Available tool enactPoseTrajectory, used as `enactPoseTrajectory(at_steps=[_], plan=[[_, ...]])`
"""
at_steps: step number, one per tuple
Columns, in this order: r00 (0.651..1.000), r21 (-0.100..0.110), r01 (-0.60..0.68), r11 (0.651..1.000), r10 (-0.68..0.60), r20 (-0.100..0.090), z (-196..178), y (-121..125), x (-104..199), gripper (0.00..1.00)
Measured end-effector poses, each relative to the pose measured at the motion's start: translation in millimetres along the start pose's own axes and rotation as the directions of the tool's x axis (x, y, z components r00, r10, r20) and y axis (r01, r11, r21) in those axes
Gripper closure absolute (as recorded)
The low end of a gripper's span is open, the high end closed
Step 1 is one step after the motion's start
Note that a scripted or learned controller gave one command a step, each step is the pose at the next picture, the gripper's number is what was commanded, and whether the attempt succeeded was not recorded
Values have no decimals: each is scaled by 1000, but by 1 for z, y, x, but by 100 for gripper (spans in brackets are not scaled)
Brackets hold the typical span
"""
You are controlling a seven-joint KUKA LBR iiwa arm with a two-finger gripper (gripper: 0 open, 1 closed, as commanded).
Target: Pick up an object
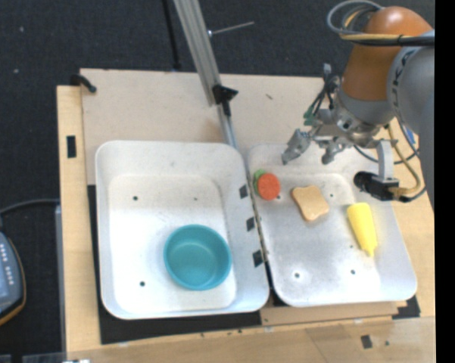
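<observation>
The right bin (pixel 325 282) holds three things: a small orange-red carrot-like piece with a green top (pixel 267 186) near its left wall, a tan slice of toast (pixel 310 203) in the middle, and a yellow corn cob (pixel 363 228) to the right. My gripper (pixel 313 149) hangs above the bin's back edge, up and right of the toast, open with its two grey fingers spread apart and nothing between them. A teal bowl (pixel 197 257) sits in the left bin (pixel 129 203).
A slanted aluminium post (pixel 201 51) rises behind the divider between the bins. The wooden bench (pixel 151 104) extends behind both bins. A grey and orange handheld device (pixel 0 278) lies at the far left.
</observation>
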State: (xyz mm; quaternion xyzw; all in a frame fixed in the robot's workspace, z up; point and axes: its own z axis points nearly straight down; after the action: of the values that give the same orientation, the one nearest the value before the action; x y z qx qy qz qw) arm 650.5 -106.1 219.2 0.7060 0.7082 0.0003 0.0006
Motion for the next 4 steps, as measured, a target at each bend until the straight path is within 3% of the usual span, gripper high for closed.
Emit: enactPoseTrajectory(at_steps=[1,3,4], plan=[[1000,0,0,1000,0,0,0,0,0,0],[1000,2,0,1000,0,1,90,9,10,0],[1000,-6,-2,1000,2,2,114,11,8,0]])
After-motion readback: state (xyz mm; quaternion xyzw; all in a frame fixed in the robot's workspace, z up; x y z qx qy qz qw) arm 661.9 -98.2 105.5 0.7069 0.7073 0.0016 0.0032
